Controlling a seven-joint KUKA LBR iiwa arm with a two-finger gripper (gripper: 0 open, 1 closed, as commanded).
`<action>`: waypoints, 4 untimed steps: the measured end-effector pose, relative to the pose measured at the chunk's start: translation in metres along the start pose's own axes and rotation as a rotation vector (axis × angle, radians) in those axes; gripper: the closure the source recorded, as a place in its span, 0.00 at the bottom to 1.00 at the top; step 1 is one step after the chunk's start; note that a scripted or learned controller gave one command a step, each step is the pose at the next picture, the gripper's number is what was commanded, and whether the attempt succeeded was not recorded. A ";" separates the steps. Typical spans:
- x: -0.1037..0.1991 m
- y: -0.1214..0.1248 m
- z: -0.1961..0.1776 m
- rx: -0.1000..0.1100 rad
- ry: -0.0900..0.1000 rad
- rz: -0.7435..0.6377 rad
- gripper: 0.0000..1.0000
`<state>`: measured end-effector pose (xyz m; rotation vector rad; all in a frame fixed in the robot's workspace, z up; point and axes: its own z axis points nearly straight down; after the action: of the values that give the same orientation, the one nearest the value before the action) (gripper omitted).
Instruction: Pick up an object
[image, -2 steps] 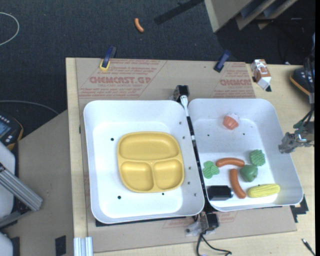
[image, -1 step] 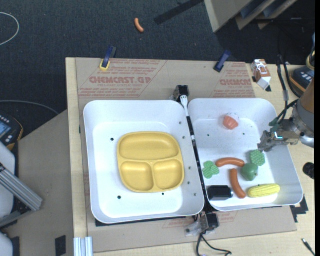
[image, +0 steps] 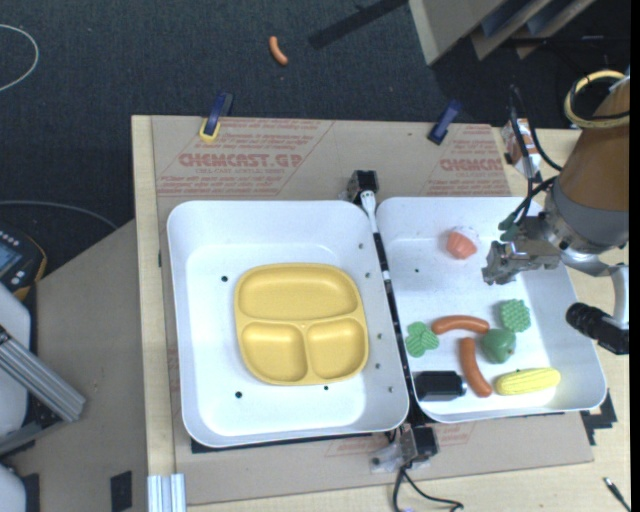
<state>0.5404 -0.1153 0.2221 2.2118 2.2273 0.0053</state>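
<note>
My gripper (image: 497, 270) hangs over the upper right part of the right bin (image: 430, 222), and nothing shows between its fingers. A small pink-orange piece (image: 461, 244) lies just left of it. Below it lie a green leafy piece (image: 515, 315), a dark green piece (image: 498, 345), two orange sausages (image: 460, 325) (image: 474, 366), a green broccoli-like piece (image: 421, 340), a yellow corn cob (image: 527, 380) and a black block (image: 439, 384).
The left bin (image: 200, 300) holds a yellow divided plate (image: 299, 322). A black divider rod (image: 381, 268) runs between the bins. Clamps sit at the board's top edge (image: 213, 117) (image: 444, 122). A black part of the arm (image: 598, 327) overhangs the right bin's right rim.
</note>
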 end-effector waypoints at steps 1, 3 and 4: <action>0.017 -0.008 -0.001 0.006 0.001 0.005 1.00; 0.022 0.003 0.005 0.002 -0.002 0.006 1.00; 0.025 -0.010 -0.011 0.003 0.000 0.007 1.00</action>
<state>0.5299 -0.0907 0.2327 2.2208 2.2208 0.0018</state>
